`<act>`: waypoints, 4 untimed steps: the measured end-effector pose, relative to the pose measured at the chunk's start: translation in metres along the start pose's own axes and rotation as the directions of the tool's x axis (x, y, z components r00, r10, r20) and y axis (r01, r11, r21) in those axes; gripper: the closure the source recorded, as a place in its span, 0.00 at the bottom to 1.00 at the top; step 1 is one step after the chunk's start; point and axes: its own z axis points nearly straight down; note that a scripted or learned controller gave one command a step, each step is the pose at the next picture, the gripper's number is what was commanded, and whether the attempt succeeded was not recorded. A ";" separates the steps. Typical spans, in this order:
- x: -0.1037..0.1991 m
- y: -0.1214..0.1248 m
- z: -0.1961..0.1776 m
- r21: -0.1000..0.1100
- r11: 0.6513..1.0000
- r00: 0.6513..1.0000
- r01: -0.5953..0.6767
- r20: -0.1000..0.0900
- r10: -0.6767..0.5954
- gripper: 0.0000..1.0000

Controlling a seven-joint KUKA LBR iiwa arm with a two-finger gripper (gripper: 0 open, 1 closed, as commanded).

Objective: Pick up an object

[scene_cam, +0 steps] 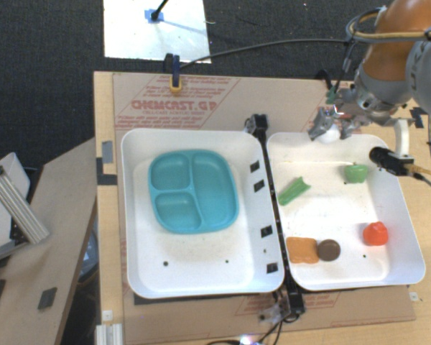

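Two shallow white bins sit side by side on the bench, and the right bin [399,214] is the one with all the loose stuff, so that's clearly the picking zone. The gripper [330,126] hangs over that bin's upper edge, in the upper right of the frame, and there's something small and white right at its tip, but I honestly can't tell if it's gripped or how the gripper is set, too blurry and tiny. My guess is it's going for (or testing) a grab at the back wall. Candidates for the pick are spread well apart: a green oblong piece [294,190] near the middle divider, a smaller green lump [356,172] toward the right, a red-orange object [375,233] lower right, plus an orange flat piece [301,250] touching a brown round thing [328,249] at the bottom. That last pair looks awkward to separate. The left bin [140,264] just holds a teal divided plate [194,191], nicely out of the way. A black cable [273,45] arcs across the top, and the row of black clips [262,185] along the divider could snag a low approach.
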 end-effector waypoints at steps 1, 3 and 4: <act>0.050 -0.012 0.008 0.007 1.000 1.000 0.002 -0.002 -0.002 1.00; 0.138 -0.036 0.007 0.007 1.000 1.000 0.002 -0.003 -0.002 1.00; 0.184 -0.040 0.005 0.007 1.000 1.000 0.003 -0.003 -0.003 1.00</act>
